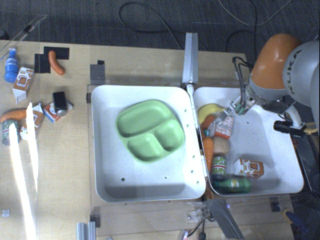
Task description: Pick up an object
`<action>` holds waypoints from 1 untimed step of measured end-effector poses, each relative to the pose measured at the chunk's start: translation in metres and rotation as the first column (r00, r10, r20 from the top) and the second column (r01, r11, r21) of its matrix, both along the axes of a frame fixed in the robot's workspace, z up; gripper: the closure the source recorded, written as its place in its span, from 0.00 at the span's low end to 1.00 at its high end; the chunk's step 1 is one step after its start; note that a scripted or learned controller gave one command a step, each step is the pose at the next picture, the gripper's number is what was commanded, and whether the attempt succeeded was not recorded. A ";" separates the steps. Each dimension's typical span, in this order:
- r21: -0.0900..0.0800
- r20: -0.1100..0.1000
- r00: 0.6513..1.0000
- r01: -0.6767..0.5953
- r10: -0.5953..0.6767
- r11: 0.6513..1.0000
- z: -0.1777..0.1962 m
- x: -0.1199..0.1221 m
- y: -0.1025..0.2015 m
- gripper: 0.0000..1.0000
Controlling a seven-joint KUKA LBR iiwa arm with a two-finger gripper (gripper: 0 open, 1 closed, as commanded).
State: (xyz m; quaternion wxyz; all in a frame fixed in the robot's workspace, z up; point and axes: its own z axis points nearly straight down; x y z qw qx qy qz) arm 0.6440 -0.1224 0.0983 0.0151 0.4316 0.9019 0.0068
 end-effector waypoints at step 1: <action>0.003 0.000 0.999 0.035 -0.035 0.999 0.000 -0.009 -0.008 0.00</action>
